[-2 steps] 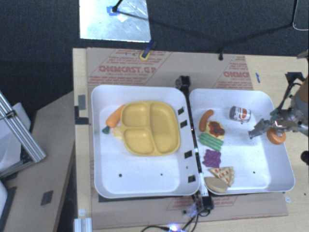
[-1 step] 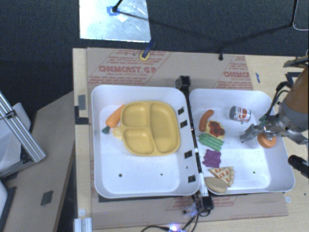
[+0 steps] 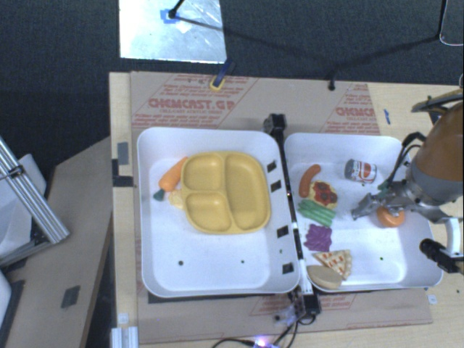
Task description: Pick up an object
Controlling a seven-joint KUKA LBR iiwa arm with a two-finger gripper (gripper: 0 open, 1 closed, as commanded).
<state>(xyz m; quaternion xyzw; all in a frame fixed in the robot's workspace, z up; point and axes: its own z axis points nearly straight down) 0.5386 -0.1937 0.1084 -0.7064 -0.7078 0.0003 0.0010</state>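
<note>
Grey claw (image 3: 365,207) hangs low in the right bin (image 3: 377,267); whether it is apart or together cannot be told. An orange object (image 3: 392,218) lies just beside it, toward the arm, on the bin floor.

The grey KUKA arm (image 3: 441,167) enters from the right of the camera view, its broad, rounded wrist housing hanging above the right-hand white bin (image 3: 391,275), over that bin's right side. From the housing the arm narrows to the left and down toward the gripper (image 3: 362,209), whose grey fingers (image 3: 366,206) point left, low over the bin's floor just right of its middle. Dark cables loop along the arm's upper left flank. Whether the fingers stand apart or closed cannot be made out from above.
</note>
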